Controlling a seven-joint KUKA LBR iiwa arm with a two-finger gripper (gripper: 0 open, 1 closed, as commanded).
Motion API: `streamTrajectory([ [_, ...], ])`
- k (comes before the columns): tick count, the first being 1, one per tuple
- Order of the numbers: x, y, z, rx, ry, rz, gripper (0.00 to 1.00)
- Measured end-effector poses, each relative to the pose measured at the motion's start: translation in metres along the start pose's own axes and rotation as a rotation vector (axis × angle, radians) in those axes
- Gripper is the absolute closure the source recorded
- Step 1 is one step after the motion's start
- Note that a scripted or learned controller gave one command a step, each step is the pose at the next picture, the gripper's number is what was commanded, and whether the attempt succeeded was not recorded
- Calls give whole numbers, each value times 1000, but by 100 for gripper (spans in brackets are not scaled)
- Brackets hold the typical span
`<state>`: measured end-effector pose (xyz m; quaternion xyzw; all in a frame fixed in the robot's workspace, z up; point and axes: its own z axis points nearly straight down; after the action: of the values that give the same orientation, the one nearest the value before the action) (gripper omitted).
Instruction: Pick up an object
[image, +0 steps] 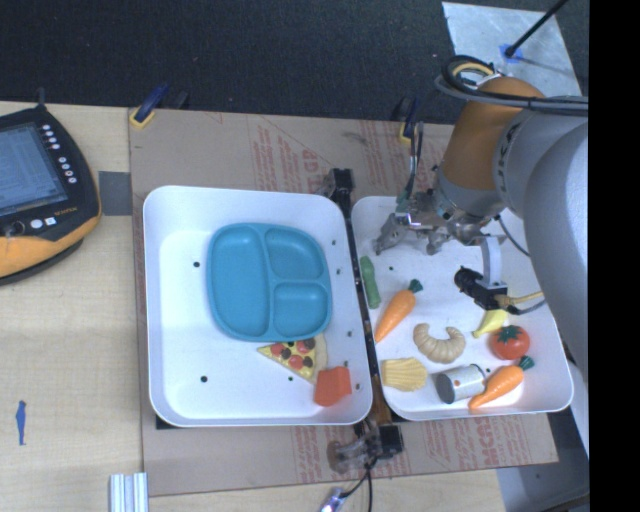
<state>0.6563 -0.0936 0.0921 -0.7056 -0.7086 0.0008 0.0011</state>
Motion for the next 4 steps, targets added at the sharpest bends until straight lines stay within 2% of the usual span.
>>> streamTrajectory([
  [4, -4, 0, 0, 0, 0, 2, 0],
])
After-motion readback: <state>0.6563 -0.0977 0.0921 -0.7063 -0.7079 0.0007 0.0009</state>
